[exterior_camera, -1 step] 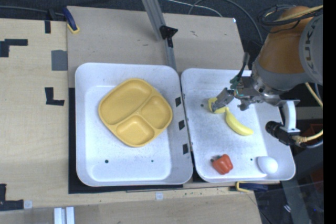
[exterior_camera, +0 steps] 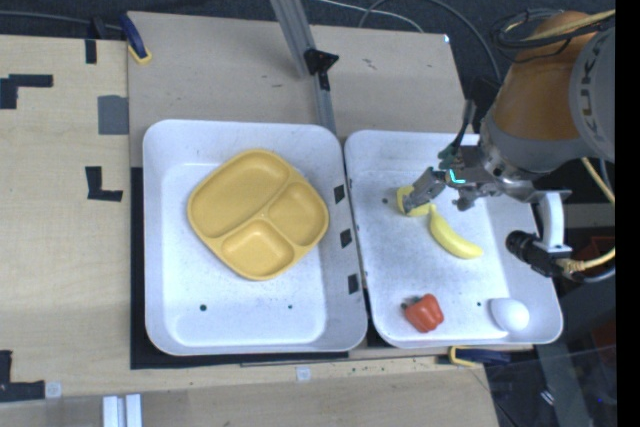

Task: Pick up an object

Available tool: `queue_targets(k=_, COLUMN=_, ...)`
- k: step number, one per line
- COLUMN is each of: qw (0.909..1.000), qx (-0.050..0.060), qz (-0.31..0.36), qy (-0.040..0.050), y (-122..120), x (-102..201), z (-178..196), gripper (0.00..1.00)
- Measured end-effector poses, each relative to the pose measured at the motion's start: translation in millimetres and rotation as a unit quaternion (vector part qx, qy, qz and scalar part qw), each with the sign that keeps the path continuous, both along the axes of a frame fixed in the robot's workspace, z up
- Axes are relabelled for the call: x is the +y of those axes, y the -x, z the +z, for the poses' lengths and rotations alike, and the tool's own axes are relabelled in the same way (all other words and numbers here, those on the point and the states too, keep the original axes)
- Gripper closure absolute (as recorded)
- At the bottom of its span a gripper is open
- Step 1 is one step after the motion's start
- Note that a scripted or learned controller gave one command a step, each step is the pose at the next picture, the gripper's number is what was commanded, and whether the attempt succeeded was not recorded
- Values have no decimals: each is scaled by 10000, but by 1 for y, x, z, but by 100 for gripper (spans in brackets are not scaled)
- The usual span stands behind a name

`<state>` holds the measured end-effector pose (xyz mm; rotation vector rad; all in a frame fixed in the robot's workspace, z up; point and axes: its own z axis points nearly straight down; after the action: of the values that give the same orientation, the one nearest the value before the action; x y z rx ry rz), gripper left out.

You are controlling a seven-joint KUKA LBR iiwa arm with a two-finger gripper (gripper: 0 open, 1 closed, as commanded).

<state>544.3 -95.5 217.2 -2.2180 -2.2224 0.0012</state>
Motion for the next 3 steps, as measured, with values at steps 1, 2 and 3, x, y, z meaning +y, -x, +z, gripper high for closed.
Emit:
queue_targets(k=1, qw=10000, qx=24, qz=-5, qy=5, y=-1, x=-6, z=-46, gripper=0)
queue_targets(k=2, qw=10000, qx=22, qz=-4, qy=4, y=5, x=-8, z=-91, gripper=0)
queue_targets(k=3, qw=10000, qx=-2, qz=-4, qy=12, y=5, x=-8, z=-130, gripper=0)
